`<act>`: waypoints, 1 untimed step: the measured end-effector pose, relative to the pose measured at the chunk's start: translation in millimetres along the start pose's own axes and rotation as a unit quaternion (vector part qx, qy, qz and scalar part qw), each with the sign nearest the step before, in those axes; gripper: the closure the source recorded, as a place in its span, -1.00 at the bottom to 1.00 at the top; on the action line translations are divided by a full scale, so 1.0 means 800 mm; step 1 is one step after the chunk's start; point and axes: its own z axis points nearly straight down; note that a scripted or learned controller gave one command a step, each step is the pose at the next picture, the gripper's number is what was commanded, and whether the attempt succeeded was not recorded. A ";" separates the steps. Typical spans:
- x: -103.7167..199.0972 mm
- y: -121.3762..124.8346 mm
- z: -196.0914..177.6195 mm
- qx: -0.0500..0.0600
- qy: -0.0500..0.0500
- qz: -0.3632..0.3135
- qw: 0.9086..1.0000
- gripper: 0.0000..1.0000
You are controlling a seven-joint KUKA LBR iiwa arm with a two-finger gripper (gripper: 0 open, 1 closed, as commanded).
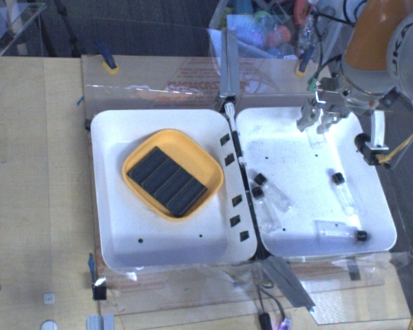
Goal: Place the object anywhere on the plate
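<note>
Jaws state: cannot tell; two-finger metal gripper [319, 121] hangs over right shallow white bin [382, 215], near its far edge | yellow square plate [138, 162] with dark ribbed insert in left shallow white bin [110, 218] | clear plastic vials with black caps [344, 188] lie scattered in right bin, apart from gripper

yellow plate [139, 158], black ridged object [168, 179], white bins [110, 246]

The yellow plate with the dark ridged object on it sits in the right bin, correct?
Not quite. The camera view shows the yellow plate, with the dark ridged object on it, in the left bin, not the right one.
</note>
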 end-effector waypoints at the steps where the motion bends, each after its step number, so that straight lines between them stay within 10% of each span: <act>1: 0.045 -0.002 0.012 0.000 0.001 -0.091 0.996 1.00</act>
